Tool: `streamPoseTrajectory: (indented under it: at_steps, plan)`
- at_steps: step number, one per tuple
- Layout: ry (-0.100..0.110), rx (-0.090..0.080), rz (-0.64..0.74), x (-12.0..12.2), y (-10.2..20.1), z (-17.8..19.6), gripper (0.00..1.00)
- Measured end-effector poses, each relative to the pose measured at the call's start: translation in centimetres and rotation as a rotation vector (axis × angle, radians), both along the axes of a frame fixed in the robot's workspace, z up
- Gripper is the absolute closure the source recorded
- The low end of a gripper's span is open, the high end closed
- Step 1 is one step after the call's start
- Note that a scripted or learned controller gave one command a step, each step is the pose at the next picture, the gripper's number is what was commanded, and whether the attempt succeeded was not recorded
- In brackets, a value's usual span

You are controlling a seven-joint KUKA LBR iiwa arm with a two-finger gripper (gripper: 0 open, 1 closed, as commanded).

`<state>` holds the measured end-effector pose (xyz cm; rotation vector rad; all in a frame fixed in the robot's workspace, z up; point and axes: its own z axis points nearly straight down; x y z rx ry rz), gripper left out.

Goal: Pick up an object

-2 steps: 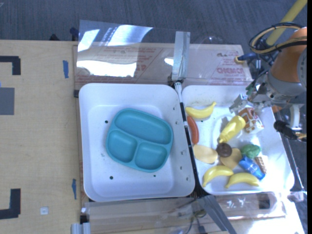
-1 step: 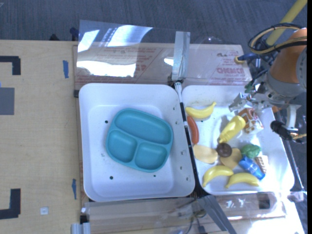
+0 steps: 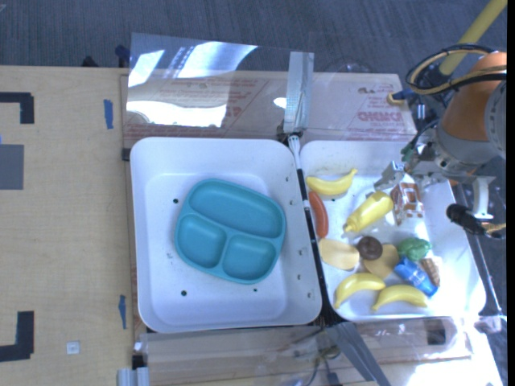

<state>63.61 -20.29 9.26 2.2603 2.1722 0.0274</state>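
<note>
At right bin's (image 3: pixel 471 296) upper right, gripper (image 3: pixel 405 185) hangs w/ a red-and-white packet (image 3: pixel 408 200) directly under it (grip state: can't tell); yellow squash (image 3: pixel 368 212) lies just left, long axis diagonal.

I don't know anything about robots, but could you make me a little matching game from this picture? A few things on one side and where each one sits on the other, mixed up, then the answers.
Things:
1. teal divided plate
2. banana
3. blue packet
4. gripper

Places:
A. lower right part of the right bin, beside the green item
B. over the right bin's upper right part
C. middle of the left bin
D. near the right bin's top left corner

Pairs: 1-C, 2-D, 3-A, 4-B
</note>
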Motion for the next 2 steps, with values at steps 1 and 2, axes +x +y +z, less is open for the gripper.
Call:
streamPoseTrajectory:
  at_steps: [1,2]
  plan:
    - [0.002,-0.011,-0.007,-0.3,-0.8,0.9,1.00]
    - [0.003,-0.007,0.001,-0.6,7.0,9.3,1.00]
